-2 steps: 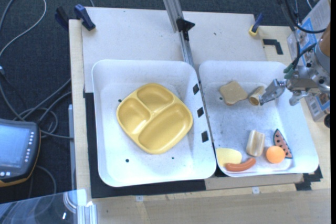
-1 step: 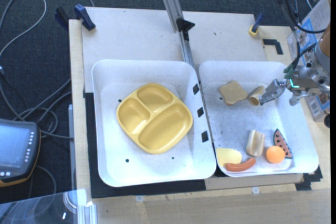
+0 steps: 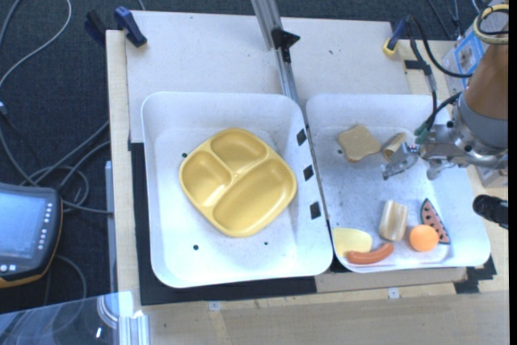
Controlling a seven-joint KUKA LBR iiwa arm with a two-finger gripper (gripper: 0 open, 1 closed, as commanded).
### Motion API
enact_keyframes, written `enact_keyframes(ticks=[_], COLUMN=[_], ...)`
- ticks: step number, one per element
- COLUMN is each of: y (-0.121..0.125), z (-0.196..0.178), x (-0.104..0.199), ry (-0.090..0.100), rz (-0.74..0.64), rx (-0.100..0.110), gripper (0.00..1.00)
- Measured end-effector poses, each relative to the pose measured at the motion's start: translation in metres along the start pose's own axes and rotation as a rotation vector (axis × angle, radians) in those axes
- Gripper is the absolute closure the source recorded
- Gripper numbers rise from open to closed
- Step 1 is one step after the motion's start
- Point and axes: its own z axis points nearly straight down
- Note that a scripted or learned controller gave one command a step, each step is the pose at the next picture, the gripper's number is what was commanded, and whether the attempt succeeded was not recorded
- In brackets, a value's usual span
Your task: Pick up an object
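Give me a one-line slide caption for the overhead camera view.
KUKA arm's gripper hovers over the right bin of toy food, near a bread slice; a yellow divided plate sits in the left bin.

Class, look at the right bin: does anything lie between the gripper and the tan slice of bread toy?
Nothing visible blocks it. The gripper hangs just right of the bread slice; a small tan cylinder lies beside that gap, towards its far side, close enough to be nudged.
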Motion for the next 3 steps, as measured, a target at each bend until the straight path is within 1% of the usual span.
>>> enact_keyframes(ticks=[1,2,3], y=[0.003,0.008,0.010], z=[0.043,0.105,0.090], x=[-0.001,-0.001,-0.001], ry=[0.000,0.000,-0.001], rz=[0.000,0.000,0.000], rx=[-0.001,0.000,-0.009], gripper=[0.00,0.00,1.00])
